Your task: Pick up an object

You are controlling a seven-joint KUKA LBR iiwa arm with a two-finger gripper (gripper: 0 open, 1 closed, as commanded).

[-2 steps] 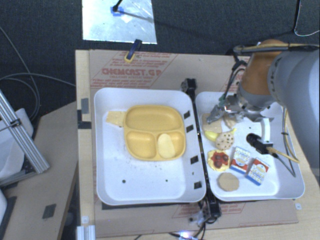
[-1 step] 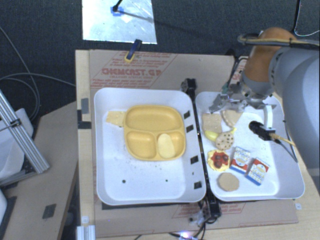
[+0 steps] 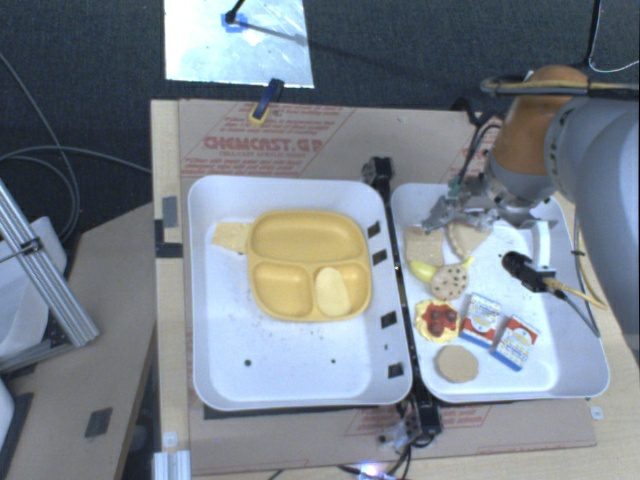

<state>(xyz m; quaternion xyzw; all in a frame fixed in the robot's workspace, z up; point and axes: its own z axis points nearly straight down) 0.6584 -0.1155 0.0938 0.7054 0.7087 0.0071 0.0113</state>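
Fingers [image 3: 436,218] apart above tan slice [image 3: 466,238]

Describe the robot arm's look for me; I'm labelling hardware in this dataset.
The arm is a thick, rounded, light grey body with an orange band above the wrist. Thin dark cables run beside the wrist. The tool at its end is small, metallic grey and angular, reaching over the right bin.
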